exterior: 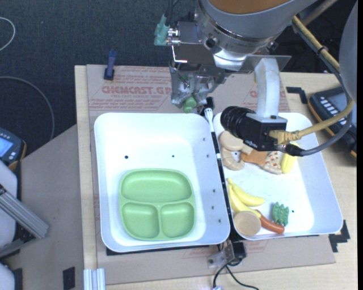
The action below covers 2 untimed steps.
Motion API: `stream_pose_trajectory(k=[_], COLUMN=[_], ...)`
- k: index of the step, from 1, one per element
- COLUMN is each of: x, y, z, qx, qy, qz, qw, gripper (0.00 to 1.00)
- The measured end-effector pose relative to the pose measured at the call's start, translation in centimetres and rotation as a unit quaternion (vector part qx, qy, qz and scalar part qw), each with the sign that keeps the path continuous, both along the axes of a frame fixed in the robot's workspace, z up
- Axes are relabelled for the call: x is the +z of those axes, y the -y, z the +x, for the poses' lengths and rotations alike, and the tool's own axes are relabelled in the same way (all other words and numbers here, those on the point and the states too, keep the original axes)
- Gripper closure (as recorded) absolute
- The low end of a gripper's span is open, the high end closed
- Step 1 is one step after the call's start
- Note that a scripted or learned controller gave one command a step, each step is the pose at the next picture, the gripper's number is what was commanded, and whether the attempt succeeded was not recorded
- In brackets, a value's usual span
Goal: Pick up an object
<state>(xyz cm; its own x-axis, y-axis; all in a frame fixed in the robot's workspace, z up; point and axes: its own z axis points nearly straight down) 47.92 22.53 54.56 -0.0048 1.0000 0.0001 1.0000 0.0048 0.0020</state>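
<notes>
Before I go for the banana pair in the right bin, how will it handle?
The banana pair looks like smooth moulded plastic, so it is probably stiff, light and somewhat slippery. Its curved shape may let it pivot when pinched.

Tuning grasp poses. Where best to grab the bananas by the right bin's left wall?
Likely across the bananas mid-length, from straight above: they lie flat, with the bin wall close on one side and a cup by their near end.

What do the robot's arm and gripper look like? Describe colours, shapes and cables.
The arm is a thick, rounded grey cylinder with an orange band above. The gripper is bare silvery metal, with thin dark cables above it.
</notes>
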Motion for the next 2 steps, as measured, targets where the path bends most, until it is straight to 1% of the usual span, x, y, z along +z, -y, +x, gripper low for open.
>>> stream_pose_trajectory(k=[1, 2], x=[1.0, -6.9], y=[-0.1, 9.0], z=[0.0, 0.0], qx=[0.001, -0.007], qy=[0.001, -0.005], qz=[0.0005, -0.0019], qw=[1.0, 1.0], gripper=[1.0, 1.0])
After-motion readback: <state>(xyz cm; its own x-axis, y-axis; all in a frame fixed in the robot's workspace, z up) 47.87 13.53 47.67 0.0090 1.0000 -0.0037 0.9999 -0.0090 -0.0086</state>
